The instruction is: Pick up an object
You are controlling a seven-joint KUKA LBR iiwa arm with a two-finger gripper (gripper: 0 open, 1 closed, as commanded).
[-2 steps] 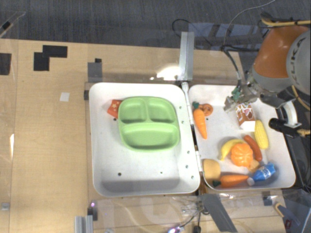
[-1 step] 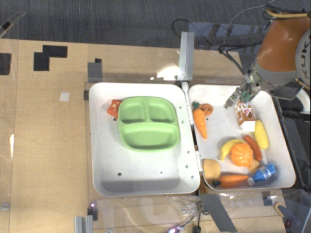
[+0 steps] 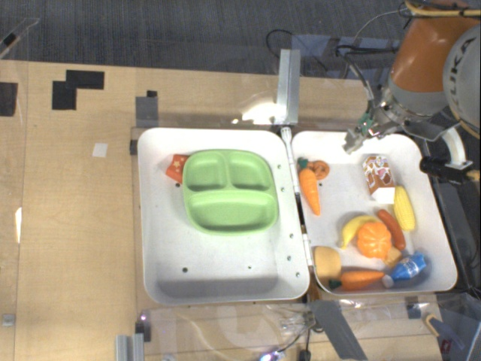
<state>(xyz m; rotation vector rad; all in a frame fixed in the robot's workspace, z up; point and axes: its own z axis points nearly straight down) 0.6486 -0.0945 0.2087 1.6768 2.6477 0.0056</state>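
Observation:
The right bin (image 3: 342,186) holds toy food: a carrot (image 3: 310,190) by its left wall, a small brown cookie (image 3: 321,168), a brown-and-white carton (image 3: 378,175), a corn cob (image 3: 404,207), a sausage (image 3: 391,227), a banana (image 3: 350,229), an orange pumpkin (image 3: 373,241), a second carrot (image 3: 359,280), a tan block (image 3: 327,262) and a blue bottle (image 3: 406,269). My gripper (image 3: 359,135) hangs over the bin's far edge, up and left of the carton. I see nothing between its fingers.
The left bin (image 3: 161,262) carries a green divided plate (image 3: 229,190) with a red piece (image 3: 175,168) tucked at its left edge. A metal post (image 3: 288,89) stands behind the seam between the bins. Cables run at the back right.

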